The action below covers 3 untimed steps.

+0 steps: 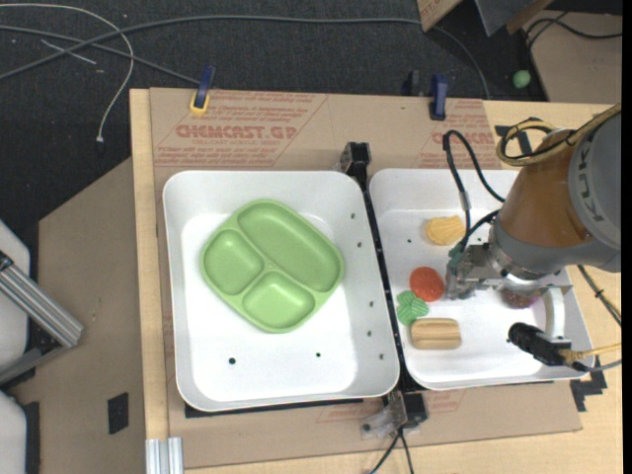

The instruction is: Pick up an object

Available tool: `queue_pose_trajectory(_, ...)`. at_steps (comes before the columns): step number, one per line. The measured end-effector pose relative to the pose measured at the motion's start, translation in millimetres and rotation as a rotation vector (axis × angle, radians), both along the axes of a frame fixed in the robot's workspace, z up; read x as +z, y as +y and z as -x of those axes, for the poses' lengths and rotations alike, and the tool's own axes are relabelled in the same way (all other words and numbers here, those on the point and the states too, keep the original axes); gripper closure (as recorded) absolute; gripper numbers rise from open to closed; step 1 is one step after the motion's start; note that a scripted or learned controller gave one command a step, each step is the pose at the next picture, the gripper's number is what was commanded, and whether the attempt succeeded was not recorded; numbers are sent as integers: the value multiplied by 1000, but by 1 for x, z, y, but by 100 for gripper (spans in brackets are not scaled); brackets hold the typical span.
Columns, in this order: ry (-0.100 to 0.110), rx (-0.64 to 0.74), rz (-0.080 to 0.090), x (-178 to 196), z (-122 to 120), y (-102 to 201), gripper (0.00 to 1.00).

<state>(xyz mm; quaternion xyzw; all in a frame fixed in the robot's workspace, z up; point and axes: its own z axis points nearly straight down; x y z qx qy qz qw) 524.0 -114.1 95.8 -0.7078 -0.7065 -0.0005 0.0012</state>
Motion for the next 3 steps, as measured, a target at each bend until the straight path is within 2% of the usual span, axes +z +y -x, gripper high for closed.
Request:
queue_pose_trajectory(1, -4, 3, 3, 44, -5, 0, 100)
queue_pose_trajectory(3, -8, 4, 3, 154, -3, 12, 100)
